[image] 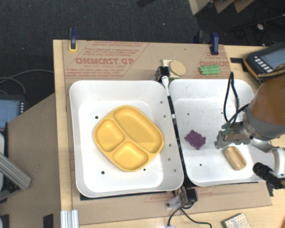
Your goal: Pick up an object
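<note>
A small purple, bumpy object point(195, 139) lies in the right bin point(204, 99), near its left side. A tan, rounded cylinder point(235, 157) rests toward that bin's front right. My gripper point(229, 139) hangs low over the right bin, just above the tan cylinder's upper end and a short way right of the purple object. The grey arm with its orange band point(270, 103) comes in from the right and hides part of the bin's right wall. Nothing shows between the gripper's fingers.
The left bin point(80, 141) holds a yellow three-compartment plate point(128, 137). Behind the bins on the bench lie a green object point(210, 70) and a tan disc point(178, 69). A black cable point(229, 96) loops over the right bin. Blue clamps point(73, 38) hold the board's far edge.
</note>
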You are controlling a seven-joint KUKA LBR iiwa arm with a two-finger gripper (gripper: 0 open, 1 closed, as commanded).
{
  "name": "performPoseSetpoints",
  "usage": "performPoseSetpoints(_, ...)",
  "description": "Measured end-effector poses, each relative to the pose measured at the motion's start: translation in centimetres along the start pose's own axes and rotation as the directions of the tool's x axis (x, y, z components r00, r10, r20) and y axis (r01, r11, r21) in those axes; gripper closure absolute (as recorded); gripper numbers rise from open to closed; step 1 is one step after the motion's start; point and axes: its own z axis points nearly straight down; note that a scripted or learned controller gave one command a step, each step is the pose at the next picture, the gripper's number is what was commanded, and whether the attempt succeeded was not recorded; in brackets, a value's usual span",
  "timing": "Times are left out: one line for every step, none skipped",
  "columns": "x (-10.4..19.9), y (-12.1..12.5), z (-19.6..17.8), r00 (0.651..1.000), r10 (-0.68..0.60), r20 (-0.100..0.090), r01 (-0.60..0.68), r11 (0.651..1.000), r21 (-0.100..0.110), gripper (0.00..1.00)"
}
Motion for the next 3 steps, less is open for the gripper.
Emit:
performPoseSetpoints(2.1,0.0,0.1,1.0,0.003,0.002,-0.003,1.0,0.003,1.0)
performPoseSetpoints(-0.5,0.6,-5.5,1.0,0.007,0.008,-0.007,1.0,-0.007,1.0)
performPoseSetpoints(2.4,-0.1,1.0,1.0,0.004,0.001,-0.004,1.0,0.008,1.0)
